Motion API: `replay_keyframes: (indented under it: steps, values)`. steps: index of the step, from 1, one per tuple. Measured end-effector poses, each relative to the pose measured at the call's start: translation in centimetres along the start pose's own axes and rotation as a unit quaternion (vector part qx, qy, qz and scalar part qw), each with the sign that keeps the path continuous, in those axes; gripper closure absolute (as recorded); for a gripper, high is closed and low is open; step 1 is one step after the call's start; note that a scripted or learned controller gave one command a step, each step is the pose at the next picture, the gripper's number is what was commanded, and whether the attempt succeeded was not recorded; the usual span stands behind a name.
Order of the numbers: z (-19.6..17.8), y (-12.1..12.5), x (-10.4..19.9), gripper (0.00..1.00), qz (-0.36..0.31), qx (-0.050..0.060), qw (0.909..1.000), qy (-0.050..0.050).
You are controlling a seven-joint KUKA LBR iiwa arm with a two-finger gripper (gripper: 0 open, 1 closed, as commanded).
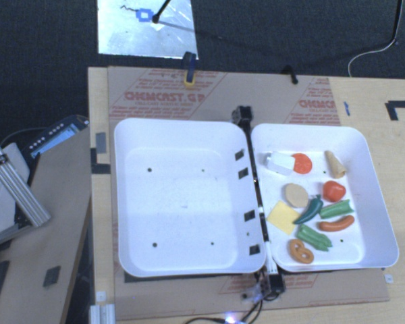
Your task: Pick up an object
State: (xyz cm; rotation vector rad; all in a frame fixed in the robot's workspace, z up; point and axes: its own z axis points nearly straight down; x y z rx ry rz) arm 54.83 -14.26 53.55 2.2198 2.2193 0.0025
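Observation:
The right bin [371, 160] holds several toy food pieces. A white block [280, 162] lies beside a red-orange disc [302, 163] near the bin's far left. A tan cone [335, 163] lies to their right, with a red tomato [334, 191] below it. A beige round piece [296, 195] and a yellow cheese slice [283, 217] sit at the left. A dark green pepper [309, 210], a green pod [336, 210], an orange sausage [336, 223], another green piece [313, 237] and a brown pretzel [300, 251] fill the near part.
The left bin [182, 198] sits beside the right one, joined by a black clamp strip [255, 194]. Both rest on a cardboard sheet [162, 93]. A metal plate [147, 19] lies on the dark floor at the top, and a grey device [54, 135] at the left.

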Motion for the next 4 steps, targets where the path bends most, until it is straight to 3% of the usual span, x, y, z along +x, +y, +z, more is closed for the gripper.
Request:
replay_keyframes:
  steps: [2,4]
  values:
    - [0.2,-5.9,-5.1,1.00,0.000,0.000,1.0000,0.000]
    - [0.0,-6.2,-6.4,1.00,0.000,0.000,1.0000,-0.001]
